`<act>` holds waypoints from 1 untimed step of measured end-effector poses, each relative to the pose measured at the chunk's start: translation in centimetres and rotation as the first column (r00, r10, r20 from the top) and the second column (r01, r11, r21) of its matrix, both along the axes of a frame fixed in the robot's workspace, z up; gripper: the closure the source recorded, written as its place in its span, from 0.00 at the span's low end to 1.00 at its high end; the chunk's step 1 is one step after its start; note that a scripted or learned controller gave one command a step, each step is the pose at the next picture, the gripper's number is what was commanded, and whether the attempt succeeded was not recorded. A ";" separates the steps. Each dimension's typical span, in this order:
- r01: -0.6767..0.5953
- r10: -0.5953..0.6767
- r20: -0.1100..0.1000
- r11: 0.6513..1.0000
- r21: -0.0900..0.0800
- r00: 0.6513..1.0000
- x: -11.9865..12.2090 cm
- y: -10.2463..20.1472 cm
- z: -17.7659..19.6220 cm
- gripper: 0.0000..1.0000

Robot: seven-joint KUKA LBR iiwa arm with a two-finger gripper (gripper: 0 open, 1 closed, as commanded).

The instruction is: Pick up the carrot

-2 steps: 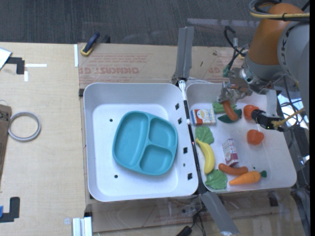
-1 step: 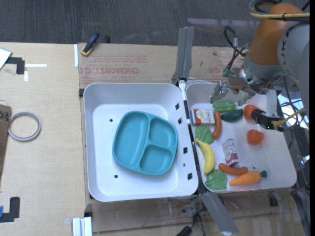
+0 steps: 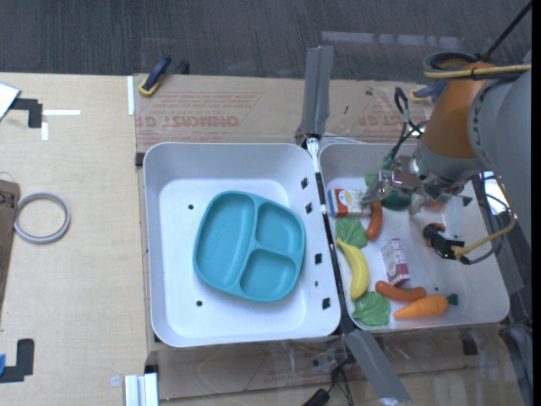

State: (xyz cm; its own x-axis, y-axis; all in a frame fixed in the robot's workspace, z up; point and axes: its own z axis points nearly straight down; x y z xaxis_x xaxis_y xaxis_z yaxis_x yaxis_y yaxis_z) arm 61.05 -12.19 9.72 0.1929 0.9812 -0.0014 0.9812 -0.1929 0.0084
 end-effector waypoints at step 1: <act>-0.041 0.041 0.002 0.999 0.000 0.999 3.2 -1.7 0.0 0.00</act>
State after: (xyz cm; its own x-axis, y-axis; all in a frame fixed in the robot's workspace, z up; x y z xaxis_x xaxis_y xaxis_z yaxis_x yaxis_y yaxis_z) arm 64.21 -13.92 9.75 0.1527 0.9883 -0.0008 0.9882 -0.1527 0.0105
